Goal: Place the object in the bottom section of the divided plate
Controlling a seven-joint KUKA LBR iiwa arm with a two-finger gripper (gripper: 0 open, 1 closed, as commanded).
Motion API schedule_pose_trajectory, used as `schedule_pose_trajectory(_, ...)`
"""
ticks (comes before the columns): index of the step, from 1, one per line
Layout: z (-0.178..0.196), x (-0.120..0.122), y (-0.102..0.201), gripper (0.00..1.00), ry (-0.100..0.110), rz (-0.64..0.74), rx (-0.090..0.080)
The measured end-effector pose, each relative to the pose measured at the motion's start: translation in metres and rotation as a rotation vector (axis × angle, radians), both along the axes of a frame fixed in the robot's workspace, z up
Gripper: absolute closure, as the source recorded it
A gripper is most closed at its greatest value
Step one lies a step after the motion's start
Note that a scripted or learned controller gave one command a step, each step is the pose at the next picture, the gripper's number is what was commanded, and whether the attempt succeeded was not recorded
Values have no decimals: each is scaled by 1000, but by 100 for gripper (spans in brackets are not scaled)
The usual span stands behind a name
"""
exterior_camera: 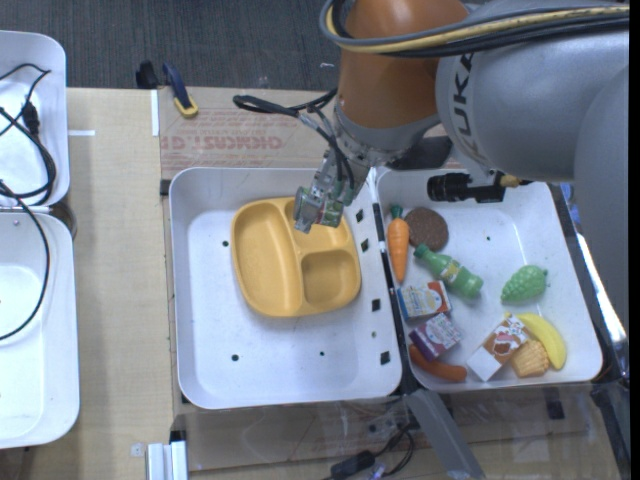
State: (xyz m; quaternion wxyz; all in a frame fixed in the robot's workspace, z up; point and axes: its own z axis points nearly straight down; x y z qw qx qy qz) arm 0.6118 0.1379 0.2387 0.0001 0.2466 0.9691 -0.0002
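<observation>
Over the yellow divided plate's (285,268) upper right rim in the left bin (200,348), the gripper (318,208) hangs, finger state unclear; it should release low inside the bottom section.

Even, bright overhead light. Soft shadow under yellow divided plate (290,258) at frame centre. Mild glare on orange arm band (400,43), upper right. White bins slightly washed out. Focus fair; small items soft.

A yellow divided plate (290,263) sits in a white bin (200,348); the carrot (398,246) is orange.
</observation>
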Motion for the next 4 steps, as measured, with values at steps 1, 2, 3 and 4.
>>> schedule_pose_trajectory(1,9,1,-2,100,-2,-5,0)
schedule_pose_trajectory(2,-5,1,50,100,-1,220,0)
schedule_pose_trajectory(3,105,12,-9,100,-3,427,0)
schedule_pose_trajectory(4,33,-71,29,100,0,504,1)
